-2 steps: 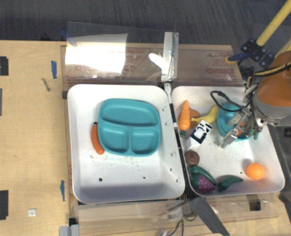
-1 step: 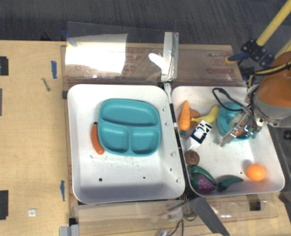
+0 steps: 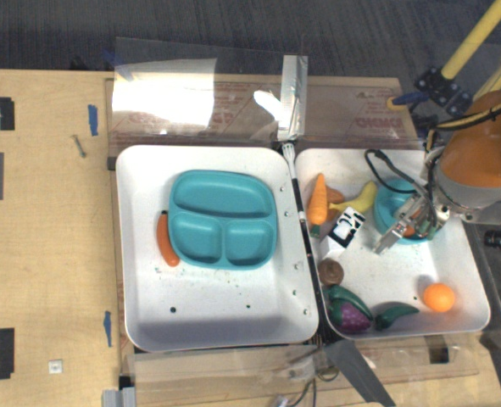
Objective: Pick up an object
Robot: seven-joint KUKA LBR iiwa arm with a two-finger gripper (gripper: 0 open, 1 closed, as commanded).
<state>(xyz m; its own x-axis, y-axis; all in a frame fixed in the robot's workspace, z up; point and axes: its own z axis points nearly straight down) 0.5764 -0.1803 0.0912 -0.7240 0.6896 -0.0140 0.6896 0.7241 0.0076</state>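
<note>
My gripper (image 3: 400,227) hangs low in the right bin (image 3: 470,270), at the left rim of a teal cup (image 3: 394,200). A yellow banana (image 3: 362,200) lies just left of the cup, and a black-and-white cube (image 3: 346,227) sits left of the gripper. An orange carrot (image 3: 317,200) rests by the bin's left wall. A brown round piece (image 3: 330,270), a purple fruit (image 3: 352,315) with a dark green piece (image 3: 394,314) and an orange ball (image 3: 439,297) lie along the near side. I see nothing clearly held.
The left bin (image 3: 140,312) holds a teal divided plate (image 3: 224,220) with a small orange-red piece (image 3: 166,240) at its left edge. A clear plastic sheet (image 3: 165,100) lies behind the bins. The arm's orange band (image 3: 479,155) sits over the right bin's far right corner.
</note>
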